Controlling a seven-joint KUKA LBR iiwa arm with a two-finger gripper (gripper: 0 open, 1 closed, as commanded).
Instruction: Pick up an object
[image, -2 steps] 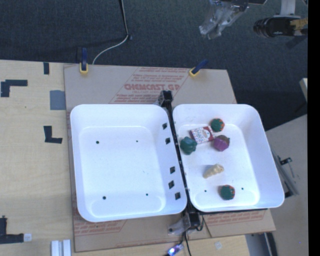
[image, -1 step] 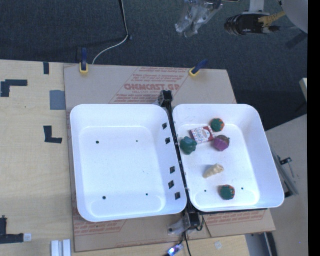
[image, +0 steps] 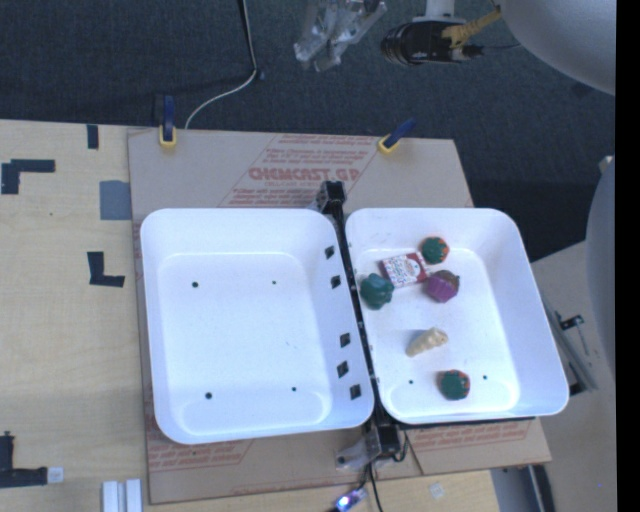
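2 white bins (image: 240, 225), teal ball (image: 377, 291), purple fruit (image: 442, 287), red-and-white packet (image: 402, 269), beige wedge (image: 426, 342)

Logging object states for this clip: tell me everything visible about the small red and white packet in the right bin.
The red and white packet is a small flat rectangular item, seemingly a printed wrapper or sachet, its print too small to read. It lies flat and slightly tilted on the floor of the right bin, in the upper middle. The teal object sits against its lower left corner and the purple object lies close at its right; contact there is unclear.
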